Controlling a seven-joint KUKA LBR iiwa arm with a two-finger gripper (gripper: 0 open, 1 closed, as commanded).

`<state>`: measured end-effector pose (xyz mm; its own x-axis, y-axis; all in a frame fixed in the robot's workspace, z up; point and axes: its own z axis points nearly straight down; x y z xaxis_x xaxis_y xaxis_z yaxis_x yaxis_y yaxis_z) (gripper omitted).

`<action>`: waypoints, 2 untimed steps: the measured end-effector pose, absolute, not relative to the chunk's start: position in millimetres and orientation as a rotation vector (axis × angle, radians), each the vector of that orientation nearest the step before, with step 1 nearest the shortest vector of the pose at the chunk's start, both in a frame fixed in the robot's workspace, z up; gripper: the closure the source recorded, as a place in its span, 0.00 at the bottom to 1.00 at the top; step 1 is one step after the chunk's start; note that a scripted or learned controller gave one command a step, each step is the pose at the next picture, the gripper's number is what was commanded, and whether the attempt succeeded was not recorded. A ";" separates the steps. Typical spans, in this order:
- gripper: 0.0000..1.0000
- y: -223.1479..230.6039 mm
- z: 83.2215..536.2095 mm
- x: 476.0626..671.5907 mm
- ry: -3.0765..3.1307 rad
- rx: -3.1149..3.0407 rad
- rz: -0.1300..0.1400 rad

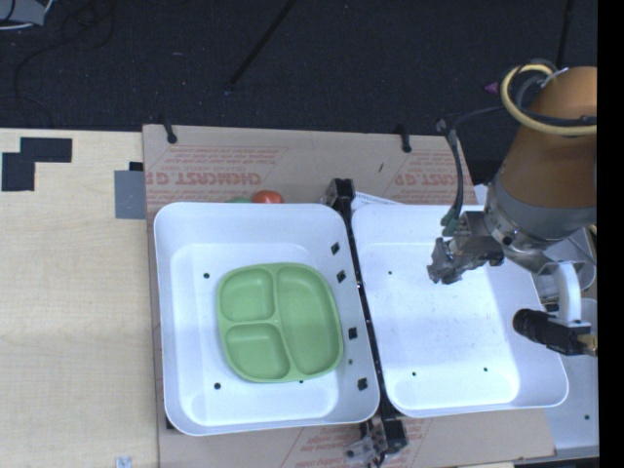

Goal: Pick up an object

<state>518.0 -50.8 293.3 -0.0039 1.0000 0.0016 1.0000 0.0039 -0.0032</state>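
End effector (445,264) over right bin (468,378); green plate (279,321) left bin.

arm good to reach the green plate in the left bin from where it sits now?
Probably yes. The green divided plate lies flat and alone in the left bin, with nothing over it. The gripper hangs above the right bin, so it must cross the clamped divider between them, which looks low.

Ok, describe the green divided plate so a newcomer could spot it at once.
Start at the left one of the two shallow white bins. Lying flat on its floor is a pale green plastic plate with rounded corners, split into three compartments, the lone coloured item inside either bin.
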 end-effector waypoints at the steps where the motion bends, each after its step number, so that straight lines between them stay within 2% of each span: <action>1: 1.00 0.7 289.2 515.4 -2.223 -2.214 0.003; 2: 1.00 50.5 262.8 509.0 -2.222 -2.213 0.006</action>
